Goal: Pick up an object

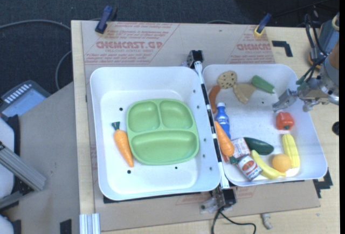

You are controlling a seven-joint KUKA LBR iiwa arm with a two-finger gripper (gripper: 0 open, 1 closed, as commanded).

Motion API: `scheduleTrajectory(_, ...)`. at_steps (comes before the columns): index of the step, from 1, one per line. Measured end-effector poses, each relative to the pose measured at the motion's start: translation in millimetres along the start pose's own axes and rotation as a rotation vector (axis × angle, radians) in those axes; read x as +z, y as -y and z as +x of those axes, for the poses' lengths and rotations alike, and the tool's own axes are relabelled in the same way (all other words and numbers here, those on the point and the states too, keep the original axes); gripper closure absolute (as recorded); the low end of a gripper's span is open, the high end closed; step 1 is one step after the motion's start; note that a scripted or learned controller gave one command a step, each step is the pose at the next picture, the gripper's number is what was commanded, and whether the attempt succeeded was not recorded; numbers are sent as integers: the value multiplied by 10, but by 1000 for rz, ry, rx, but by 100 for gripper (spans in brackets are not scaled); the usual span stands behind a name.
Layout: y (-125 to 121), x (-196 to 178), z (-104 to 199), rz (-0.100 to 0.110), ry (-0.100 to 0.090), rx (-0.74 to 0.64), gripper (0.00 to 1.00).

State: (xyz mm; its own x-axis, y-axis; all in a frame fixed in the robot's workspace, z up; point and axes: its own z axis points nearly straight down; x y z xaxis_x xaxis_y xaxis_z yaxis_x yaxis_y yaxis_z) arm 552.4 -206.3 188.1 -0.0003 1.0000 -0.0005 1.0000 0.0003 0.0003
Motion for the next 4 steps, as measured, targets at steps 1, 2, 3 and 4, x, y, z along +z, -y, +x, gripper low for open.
scheduleTrajectory(1,-108,1035,-121,1,-10,-5,0)
scheduleTrajectory(2,-102,927,-168,-2,0,-1,100)
scheduleTrajectory(3,-748,778,415,-2,-1,-2,100)
scheduleTrajectory(4,-425,28,1227,0,-2,-2,100)
